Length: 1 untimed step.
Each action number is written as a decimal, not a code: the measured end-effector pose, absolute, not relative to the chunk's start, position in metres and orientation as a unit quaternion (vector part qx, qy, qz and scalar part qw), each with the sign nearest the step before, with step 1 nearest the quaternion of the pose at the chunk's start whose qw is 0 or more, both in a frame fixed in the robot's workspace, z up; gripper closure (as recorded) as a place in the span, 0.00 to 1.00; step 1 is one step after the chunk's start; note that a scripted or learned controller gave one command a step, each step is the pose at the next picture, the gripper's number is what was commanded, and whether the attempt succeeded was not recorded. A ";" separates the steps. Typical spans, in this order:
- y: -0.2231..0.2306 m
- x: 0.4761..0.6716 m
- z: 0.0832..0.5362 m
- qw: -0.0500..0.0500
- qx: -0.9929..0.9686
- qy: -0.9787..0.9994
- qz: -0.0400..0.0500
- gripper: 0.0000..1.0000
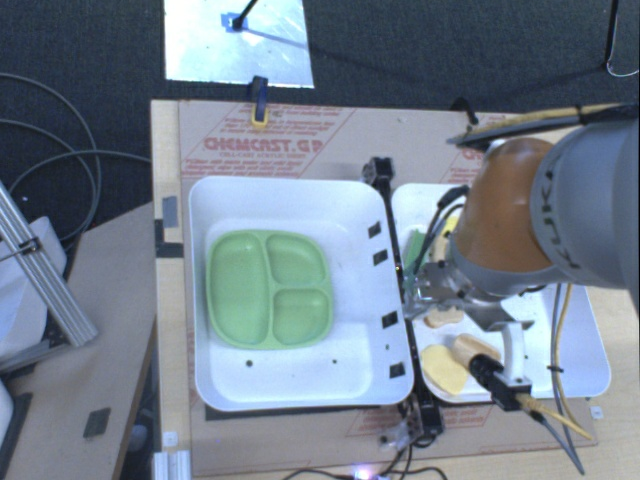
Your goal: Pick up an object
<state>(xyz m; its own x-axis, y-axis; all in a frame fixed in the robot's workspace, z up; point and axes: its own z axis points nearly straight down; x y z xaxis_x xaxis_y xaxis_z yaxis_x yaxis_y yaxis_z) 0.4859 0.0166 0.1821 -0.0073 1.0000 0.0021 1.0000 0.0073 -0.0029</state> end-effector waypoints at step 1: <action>0.008 0.488 0.202 -0.001 -0.707 -0.708 -0.001 1.00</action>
